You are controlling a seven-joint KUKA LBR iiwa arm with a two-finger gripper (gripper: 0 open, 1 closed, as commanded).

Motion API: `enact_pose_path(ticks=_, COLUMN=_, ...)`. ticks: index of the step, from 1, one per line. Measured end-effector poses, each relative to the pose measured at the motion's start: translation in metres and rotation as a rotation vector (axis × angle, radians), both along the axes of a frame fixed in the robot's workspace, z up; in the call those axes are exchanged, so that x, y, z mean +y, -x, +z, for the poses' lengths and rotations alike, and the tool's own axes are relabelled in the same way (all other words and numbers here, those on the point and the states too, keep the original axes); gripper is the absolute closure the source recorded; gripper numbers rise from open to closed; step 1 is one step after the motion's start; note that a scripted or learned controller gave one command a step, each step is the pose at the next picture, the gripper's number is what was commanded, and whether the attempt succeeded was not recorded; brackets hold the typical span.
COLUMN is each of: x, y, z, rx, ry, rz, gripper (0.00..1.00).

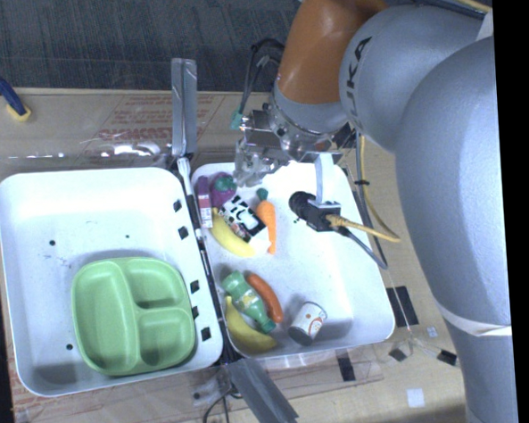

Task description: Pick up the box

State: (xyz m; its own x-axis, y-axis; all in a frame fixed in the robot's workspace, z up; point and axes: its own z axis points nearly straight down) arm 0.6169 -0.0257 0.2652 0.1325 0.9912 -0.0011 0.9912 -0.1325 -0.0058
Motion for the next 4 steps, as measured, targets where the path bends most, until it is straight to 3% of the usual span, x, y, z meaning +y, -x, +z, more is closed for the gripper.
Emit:
enact_pose_path(ticks=1, x=0.061, y=-0.019, z=0.083, rx=-0.005, ry=0.0, rz=-0.052, gripper=1.0)
enact_pose_path(ticks=2, x=0.086, y=-0.039, z=0.178, rx=-0.005, ry=0.0, rz=-0.101, gripper=1.0)
enact_pose_path(ticks=3, x=0.089, y=-0.039, z=0.187, rx=-0.003, ry=0.0, rz=-0.089, gripper=1.0)
enact_pose_path(ticks=4, x=0.06, y=-0.039, z=0.071, rx=-0.001, ry=0.002, rz=-0.215, gripper=1.0)
